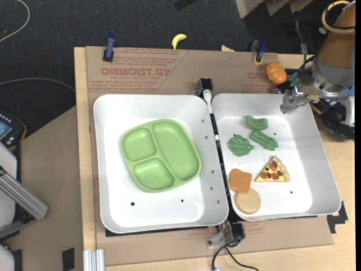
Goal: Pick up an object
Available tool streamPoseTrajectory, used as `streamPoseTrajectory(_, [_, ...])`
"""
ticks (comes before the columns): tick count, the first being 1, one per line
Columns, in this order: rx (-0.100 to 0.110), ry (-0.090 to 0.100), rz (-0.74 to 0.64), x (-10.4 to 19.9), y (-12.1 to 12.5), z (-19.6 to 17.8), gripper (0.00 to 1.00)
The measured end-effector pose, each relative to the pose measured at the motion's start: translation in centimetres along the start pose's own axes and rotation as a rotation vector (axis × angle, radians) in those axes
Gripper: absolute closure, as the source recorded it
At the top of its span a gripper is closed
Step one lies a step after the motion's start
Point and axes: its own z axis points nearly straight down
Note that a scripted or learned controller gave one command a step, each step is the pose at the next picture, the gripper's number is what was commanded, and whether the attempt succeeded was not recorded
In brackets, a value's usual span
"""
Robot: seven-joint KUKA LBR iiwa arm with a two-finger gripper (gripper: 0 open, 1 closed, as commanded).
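My gripper [291,101] hangs over the far right corner of the right bin [316,151], above the bin floor and apart from every object. Nothing shows between its tips. In that bin lie three green leaf-shaped pieces [256,122], [264,140], [241,145], a pizza slice [273,171], an orange toast-like piece [240,180] and a tan round cookie [247,201]. The nearest thing to the gripper is the upper green leaf, to its lower left.
The left bin [113,123] holds a green divided plate [160,154]. A small orange object [276,73] sits on the cardboard behind the right bin, near a blue clamp [259,52]. A yellow banana-like piece [178,39] lies beyond the board's far edge.
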Motion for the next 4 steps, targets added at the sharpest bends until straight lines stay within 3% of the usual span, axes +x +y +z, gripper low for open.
streamPoseTrajectory(1, [0.004,0.002,0.001,-2.3,-0.4,7.4,1.0])
streamPoseTrajectory(2, [-0.009,-0.002,0.001,-2.4,-5.7,-4.0,1.0])
streamPoseTrajectory(3, [-0.016,0.0,-0.01,4.5,-3.0,-14.0,1.0])
streamPoseTrajectory(4, [-0.006,-0.002,0.001,-2.6,0.7,-5.4,1.0])
